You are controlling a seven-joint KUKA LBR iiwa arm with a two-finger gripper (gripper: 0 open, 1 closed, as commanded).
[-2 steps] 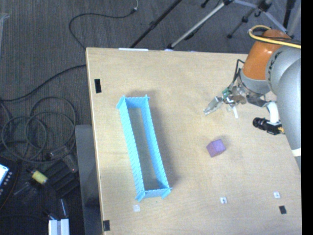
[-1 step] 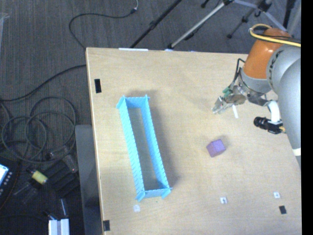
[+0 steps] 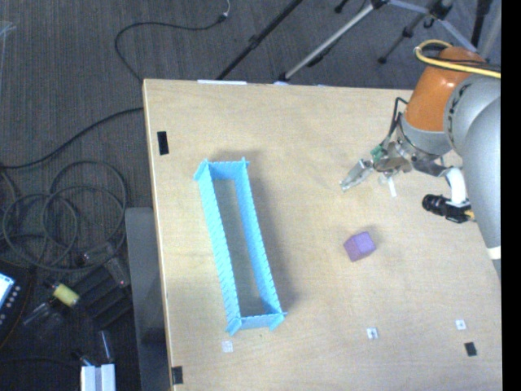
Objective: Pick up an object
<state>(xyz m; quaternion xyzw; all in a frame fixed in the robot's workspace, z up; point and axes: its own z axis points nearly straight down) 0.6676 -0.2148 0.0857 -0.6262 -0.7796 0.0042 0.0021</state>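
A small purple block [image 3: 359, 245] lies on the wooden bench top [image 3: 309, 129], right of centre. A long light-blue rectangular frame [image 3: 259, 243] lies flat to its left, running from the middle toward the front edge. My gripper [image 3: 368, 186] hangs at the right side of the bench, beyond the purple block and apart from it. Its two thin fingers are spread, with nothing between them. The grey arm with its orange band [image 3: 431, 96] comes in from the right.
Small black and white markers [image 3: 372, 332] dot the bench near its front right and left edges. Cables [image 3: 65, 210] and gear lie on the dark floor to the left. Stand legs [image 3: 366, 6] cross the floor behind the bench.
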